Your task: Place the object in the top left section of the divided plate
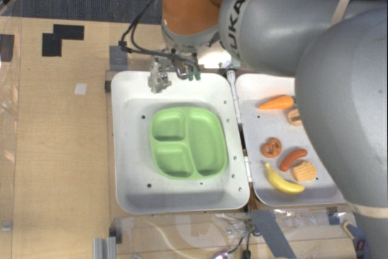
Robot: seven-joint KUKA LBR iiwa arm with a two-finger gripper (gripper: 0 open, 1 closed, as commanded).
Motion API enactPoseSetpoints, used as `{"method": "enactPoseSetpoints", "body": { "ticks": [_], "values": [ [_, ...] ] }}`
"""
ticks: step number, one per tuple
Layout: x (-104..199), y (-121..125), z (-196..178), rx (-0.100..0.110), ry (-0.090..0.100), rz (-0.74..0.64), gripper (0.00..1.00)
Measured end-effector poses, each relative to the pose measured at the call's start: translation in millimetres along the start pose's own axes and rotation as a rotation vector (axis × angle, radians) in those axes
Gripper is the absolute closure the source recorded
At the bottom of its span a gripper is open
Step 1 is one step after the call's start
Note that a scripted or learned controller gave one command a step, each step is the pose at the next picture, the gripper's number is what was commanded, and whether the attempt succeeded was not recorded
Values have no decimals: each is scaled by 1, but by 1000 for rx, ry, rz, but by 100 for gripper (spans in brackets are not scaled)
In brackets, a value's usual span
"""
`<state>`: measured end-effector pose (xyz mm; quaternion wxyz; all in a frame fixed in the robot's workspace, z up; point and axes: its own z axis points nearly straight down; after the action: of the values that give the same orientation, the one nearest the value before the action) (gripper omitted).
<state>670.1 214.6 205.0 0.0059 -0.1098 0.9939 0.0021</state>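
Observation:
A light green divided plate (209,142) lies in the middle of the left white bin (130,148), and all its sections are bare, including the top left one (168,124). My gripper (176,74) hangs over the far edge of that bin, just beyond the plate's top rim, under the orange band of the arm. I see nothing held in it from this angle. Several toy foods lie in the right bin (260,127): a carrot (276,103), a pretzel (271,147), a sausage (293,159), a banana (282,181) and a waffle-like piece (304,171).
The large grey arm covers the right bin's far and right side. A small tan piece (295,116) lies partly under it. A ridge (239,130) separates the two bins. Wooden bench with black marks (60,39) lies to the left.

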Motion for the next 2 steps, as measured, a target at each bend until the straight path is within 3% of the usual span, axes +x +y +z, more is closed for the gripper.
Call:
{"method": "enactPoseSetpoints", "body": {
  "ticks": [1, 2],
  "values": [
    [-6, 20, -110, 0, -2, -178, 100],
    [-6, 21, -136, 0, 0, -334, 100]
  ]
}}
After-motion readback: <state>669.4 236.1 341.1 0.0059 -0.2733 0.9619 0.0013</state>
